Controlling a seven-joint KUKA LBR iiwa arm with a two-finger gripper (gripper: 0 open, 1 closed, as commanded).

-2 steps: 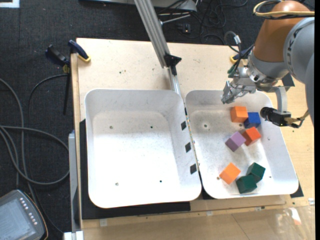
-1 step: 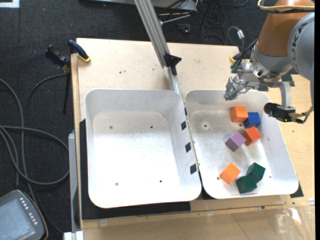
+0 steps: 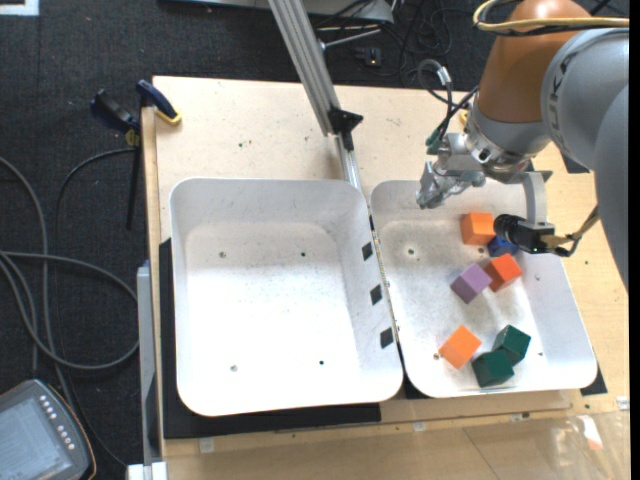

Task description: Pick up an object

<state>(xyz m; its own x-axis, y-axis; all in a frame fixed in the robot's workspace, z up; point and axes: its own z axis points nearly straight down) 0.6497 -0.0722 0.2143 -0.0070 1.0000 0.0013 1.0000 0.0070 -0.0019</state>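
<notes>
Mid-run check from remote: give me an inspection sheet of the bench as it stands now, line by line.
Surface: wooden bench bearing two white bins; left bin, right bin.
Job's things: all in the right bin: orange block near the top, orange-red block, purple block touching it, orange block lower down, two dark green blocks side by side.
Clutter: blue-and-yellow clamp at the bench's top-left corner.
Grippers: gripper over the right bin's top edge, nothing seen between its fingers.
Cables: black cables on the floor at left; more behind the bench.
Surroundings: dark carpet, grey pendant bottom left, aluminium strut.
</notes>
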